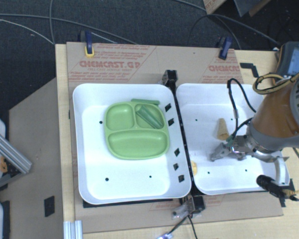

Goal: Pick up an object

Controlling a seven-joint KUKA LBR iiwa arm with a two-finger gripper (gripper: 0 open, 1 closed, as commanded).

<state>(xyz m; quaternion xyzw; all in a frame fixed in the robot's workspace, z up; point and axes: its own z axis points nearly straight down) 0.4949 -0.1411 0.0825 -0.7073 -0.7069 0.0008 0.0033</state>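
Counter (117,63): flat tan board printed with red lettering, carrying two shallow white plastic bins side by side, with a blue clamp (89,43) at its far left edge and another (224,47) at its far right.

Left bin (89,178): holds a light green plastic divided plate (137,132) with three compartments, lying flat toward the far half. A darker green oblong piece (149,114) lies in the plate's far right compartment.

Right bin (209,183): holds a small tan wedge-shaped object (222,129) lying on the floor near the middle.

Gripper (220,153): metal, at the end of the grey and orange arm (279,116) reaching in from the right, low over the right bin's floor, just near-side of the tan wedge and apart from it. Whether the fingers are spread or together cannot be told; nothing is seen between them.
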